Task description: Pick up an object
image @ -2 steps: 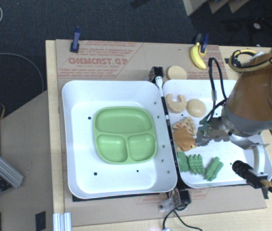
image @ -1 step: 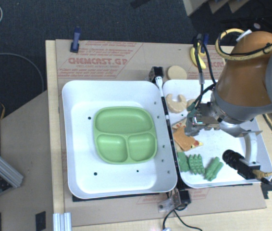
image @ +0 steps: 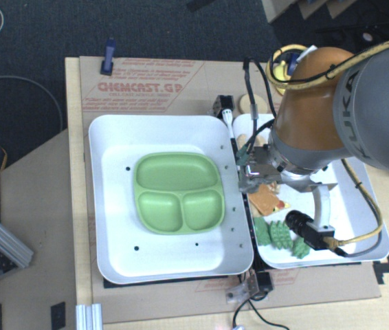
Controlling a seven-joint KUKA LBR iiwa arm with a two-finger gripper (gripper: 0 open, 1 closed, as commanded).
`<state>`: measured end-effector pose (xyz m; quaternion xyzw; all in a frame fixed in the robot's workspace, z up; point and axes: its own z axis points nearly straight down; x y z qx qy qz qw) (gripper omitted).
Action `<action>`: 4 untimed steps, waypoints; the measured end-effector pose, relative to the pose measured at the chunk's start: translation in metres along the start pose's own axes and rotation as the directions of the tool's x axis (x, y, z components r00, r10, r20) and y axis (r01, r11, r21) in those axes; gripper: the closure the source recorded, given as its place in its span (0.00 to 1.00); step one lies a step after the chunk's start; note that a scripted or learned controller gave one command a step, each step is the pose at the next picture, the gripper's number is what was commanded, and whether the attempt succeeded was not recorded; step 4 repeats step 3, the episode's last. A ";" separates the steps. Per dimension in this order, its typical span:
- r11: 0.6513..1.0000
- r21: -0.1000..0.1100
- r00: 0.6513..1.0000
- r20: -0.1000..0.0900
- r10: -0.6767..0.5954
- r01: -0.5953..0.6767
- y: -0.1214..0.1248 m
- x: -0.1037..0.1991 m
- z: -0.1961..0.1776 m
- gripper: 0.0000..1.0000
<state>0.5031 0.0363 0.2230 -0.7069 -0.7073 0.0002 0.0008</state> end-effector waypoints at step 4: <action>1.000 0.002 1.000 0.001 0.003 -0.003 0.008 0.044 0.001 1.00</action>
